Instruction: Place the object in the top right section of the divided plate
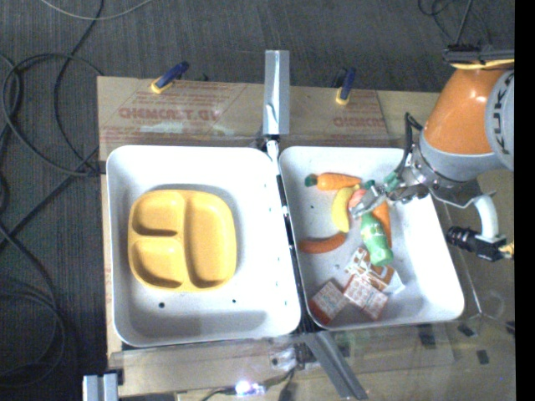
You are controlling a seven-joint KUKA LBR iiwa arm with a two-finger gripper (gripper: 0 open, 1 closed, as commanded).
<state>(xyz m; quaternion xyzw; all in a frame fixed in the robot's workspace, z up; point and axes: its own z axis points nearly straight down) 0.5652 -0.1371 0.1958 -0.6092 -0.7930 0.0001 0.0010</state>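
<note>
Reaching in from the right, the grey and orange arm (468, 124) has its gripper (376, 197) down in the right bin (443, 299), right over the toy food pile. Can't tell if it's open or closed on anything, too small and cluttered there. Under it sit a carrot (334, 180), a yellow banana-ish piece (341, 210), a green packet (376, 245) and a brown sausage (324, 242), all bunched together. Some red-and-white boxes (351, 295) lie nearer the front. The yellow divided plate (184, 239) sits alone in the left bin (125, 307), well apart from the pile.
</note>
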